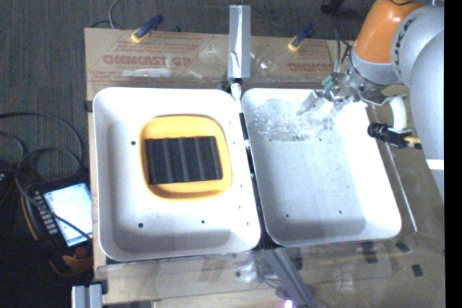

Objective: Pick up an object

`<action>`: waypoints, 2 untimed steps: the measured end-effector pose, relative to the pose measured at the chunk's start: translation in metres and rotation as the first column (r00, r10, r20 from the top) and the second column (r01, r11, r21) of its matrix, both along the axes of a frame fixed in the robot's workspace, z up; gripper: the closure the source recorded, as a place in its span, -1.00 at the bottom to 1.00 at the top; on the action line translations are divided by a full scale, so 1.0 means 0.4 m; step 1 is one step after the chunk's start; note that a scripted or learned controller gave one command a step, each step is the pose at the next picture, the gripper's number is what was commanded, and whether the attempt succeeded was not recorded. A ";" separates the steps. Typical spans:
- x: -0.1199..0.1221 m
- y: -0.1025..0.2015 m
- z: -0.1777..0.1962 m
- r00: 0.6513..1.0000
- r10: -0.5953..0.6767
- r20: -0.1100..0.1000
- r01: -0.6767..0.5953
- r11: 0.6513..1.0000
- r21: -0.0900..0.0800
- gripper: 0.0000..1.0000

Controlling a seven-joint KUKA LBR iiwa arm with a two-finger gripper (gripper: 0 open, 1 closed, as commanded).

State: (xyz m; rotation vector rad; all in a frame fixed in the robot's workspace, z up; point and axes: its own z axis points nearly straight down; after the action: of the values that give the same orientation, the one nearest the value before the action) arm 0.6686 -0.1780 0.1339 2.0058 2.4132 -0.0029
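One yellow tray (187, 159) fills the left bin (115, 227); one clear wrapper (285, 120) lies right.

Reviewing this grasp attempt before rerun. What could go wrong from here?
1. The end effector sits over a clear crinkled plastic item at the back of the right bin; being transparent and flimsy, it may slip or crumple.
2. It is near the bin's back rim, so a descent could clip the wall.
3. The yellow tray lies in the left bin, far from the arm.
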 end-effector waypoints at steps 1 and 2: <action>-0.021 0.072 -0.107 0.998 0.057 0.008 -0.057 0.998 -0.003 -1.00; -0.103 -0.033 -0.107 0.997 0.076 0.009 -0.076 0.997 -0.001 -1.00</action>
State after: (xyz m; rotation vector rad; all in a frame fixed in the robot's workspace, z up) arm 0.6273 -0.1913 0.0909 1.9080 2.4819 0.0057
